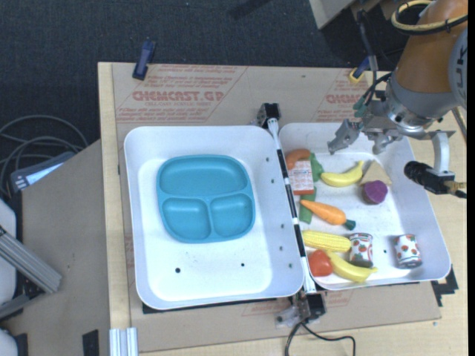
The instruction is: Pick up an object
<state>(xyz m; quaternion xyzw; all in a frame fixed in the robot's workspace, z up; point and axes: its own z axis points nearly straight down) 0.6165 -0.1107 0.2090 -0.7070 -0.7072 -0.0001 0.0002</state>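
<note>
We see the gripper spread wide and grasping nothing, poised above the right bin near the upper banana. No object is lifted; descent, closure and lift remain.

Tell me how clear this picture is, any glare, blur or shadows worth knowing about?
Camera view: lighting is even and soft, with only faint shadows under the blue tray and the toys. The white bins look bright but keep their edges. The whole frame is slightly soft and grainy, so print on the small cans is unreadable. The gripper looks a bit smeared.
</note>
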